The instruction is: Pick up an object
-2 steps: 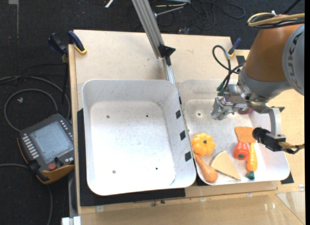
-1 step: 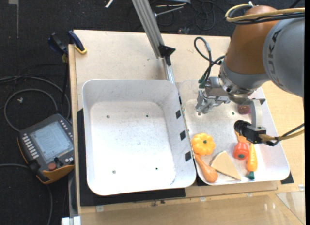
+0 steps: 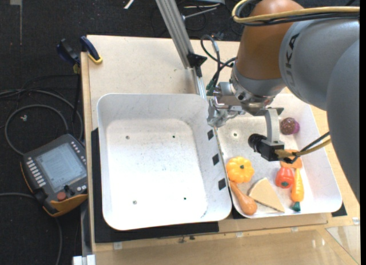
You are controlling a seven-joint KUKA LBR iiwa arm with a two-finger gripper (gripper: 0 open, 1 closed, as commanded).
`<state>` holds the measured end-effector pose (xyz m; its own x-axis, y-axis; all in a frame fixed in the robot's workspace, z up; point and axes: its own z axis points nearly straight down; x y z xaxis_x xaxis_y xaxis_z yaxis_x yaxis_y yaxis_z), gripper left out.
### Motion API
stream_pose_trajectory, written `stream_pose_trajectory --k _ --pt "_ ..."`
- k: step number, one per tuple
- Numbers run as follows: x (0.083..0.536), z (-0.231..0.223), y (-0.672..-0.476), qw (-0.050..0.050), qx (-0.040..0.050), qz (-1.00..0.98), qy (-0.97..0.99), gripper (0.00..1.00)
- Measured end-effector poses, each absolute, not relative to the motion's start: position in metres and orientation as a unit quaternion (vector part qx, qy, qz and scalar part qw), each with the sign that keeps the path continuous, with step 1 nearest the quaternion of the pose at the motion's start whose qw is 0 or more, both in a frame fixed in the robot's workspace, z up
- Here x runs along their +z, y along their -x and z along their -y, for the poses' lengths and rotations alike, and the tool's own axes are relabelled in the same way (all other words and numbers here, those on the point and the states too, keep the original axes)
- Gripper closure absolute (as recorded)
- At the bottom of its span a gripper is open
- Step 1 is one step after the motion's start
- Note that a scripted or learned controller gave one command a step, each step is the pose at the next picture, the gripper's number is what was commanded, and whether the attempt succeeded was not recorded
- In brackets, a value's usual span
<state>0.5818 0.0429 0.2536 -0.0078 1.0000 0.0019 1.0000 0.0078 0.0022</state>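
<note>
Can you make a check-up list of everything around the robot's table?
surface: pale wooden bench bearing a left white bin and a right white bin.
job's things: in the right white bin, orange toy pumpkin, tan wedge, orange gourd-shaped toy, red toy pepper, orange toy carrot, purple round toy.
clutter: blue-and-yellow clamp at the bench corner.
grippers: metal gripper over the right bin's left rim, apart from the toys.
cables: black cables on the dark floor.
surroundings: grey-and-orange control pad, slanted silver rail.
</note>
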Motion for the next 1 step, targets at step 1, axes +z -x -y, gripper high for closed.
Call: stream_pose_trajectory --k 1 --pt "0.2309 -0.0887 -0.6006 0.000 0.0002 -0.709 -0.705 1.00"
